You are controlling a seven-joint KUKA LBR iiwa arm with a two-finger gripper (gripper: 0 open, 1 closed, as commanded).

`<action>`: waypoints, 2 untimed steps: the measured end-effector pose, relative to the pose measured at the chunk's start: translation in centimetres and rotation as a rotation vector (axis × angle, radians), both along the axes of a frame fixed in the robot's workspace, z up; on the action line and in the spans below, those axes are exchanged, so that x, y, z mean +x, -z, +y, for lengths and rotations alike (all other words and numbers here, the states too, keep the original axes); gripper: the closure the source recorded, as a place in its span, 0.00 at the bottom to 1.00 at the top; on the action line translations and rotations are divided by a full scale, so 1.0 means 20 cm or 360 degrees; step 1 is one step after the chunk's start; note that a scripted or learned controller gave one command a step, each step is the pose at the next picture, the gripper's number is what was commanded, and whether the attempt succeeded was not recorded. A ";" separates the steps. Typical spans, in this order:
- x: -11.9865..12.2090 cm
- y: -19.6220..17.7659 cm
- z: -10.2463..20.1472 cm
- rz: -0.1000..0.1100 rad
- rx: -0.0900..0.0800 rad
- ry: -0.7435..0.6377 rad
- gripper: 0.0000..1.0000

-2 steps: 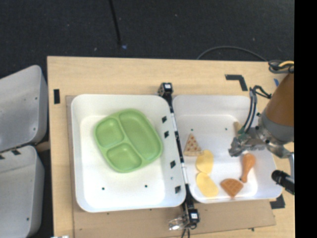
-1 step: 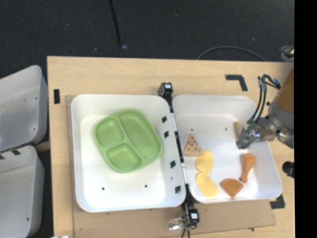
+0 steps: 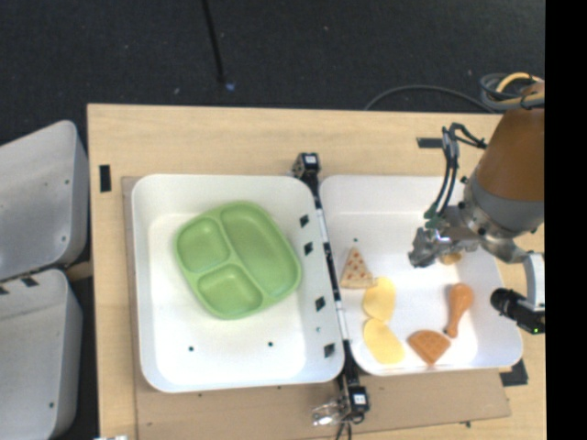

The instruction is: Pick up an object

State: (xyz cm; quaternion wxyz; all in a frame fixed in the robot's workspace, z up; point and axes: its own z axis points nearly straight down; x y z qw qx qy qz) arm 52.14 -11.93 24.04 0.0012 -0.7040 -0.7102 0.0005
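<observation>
the arm is reaching in from the right over the right bin (image 3: 417, 191), and the gripper (image 3: 429, 248) is hanging low above that bin's upper right part, just beside a small tan item (image 3: 449, 257) that is peeking out from under the wrist (too hidden to name). how the claw is set, wide or pinched, i cannot tell from this angle, since the wrist body is covering it.

the pickable things are all sitting in the right bin: a pizza slice toy (image 3: 356, 269) near the divider, two pale yellow chips, one (image 3: 380, 298) above the other (image 3: 382, 342), an orange wedge (image 3: 428, 346) down by the front wall, and a drumstick toy (image 3: 458, 306) lying lengthwise just below the gripper. they are lying loose and apart from one another, which is leaving room for fingers to come down around a single piece.

over in the left bin (image 3: 147, 246) a green divided plate (image 3: 238, 259) is resting flat, well apart from the arm, so it is looking like an unlikely target right now.

judging by the position, the arm is lining up on the hidden tan piece or the drumstick. nothing can be seen lifted, so the pick is reading as not yet done.
</observation>
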 end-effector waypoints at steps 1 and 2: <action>0.08 -0.03 0.28 0.0003 0.0000 -0.0001 1.00; 0.14 -0.06 0.55 0.0002 -0.0001 -0.0001 1.00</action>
